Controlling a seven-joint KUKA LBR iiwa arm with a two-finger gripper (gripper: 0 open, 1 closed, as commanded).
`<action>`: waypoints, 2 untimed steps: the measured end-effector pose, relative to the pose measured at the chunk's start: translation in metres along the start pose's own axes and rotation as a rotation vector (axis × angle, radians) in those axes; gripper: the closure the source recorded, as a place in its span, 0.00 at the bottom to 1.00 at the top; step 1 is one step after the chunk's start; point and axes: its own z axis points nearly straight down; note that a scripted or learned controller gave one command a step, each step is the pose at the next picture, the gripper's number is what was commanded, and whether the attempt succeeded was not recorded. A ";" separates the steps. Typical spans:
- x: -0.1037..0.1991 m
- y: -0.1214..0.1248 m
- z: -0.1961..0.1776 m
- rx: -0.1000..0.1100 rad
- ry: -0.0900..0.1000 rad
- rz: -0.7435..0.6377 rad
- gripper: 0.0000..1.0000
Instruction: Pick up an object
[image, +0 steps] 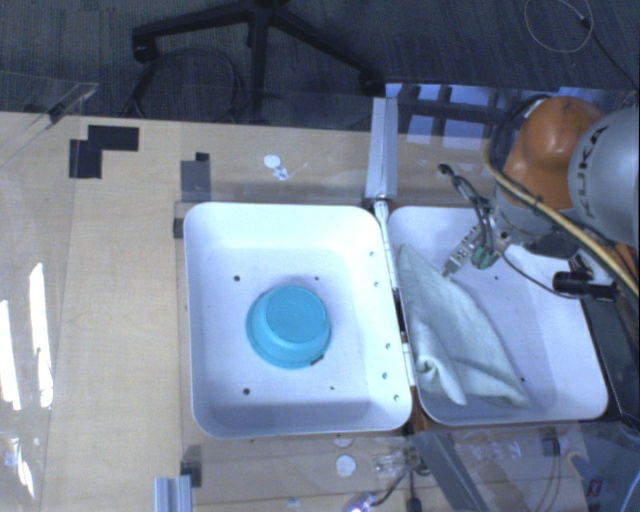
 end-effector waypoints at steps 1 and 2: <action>0.021 0.042 -0.069 -0.003 -0.003 -0.047 1.00; 0.014 0.051 -0.069 -0.003 -0.004 -0.284 1.00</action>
